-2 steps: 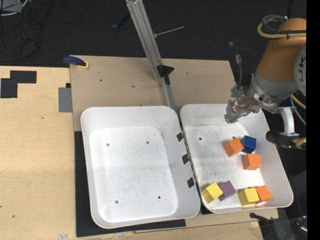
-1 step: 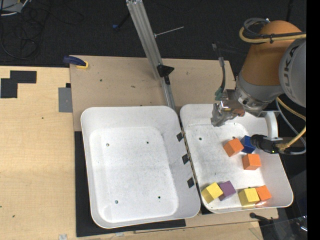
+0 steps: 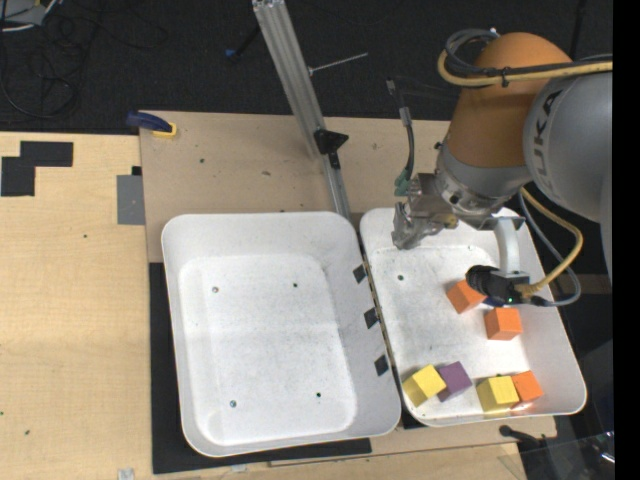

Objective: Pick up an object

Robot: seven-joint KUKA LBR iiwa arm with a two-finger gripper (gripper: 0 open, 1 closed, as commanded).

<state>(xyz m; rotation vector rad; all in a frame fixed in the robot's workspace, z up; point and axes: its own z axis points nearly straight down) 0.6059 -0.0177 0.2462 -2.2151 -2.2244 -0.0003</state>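
Holding six blocks [image 3: 463, 296], right bin [image 3: 560, 393]; left bin [image 3: 190, 238] beside.

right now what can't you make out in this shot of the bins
- Gripper, camera view: too small and dark against the wrist to tell how its fingers stand.
- Orange block: its right side is hidden by a black fitting with a green light.
- Right bin: the arm covers its far right corner.

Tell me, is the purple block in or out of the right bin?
In. The purple block lies on the right bin's floor near its front edge, touching a yellow block.
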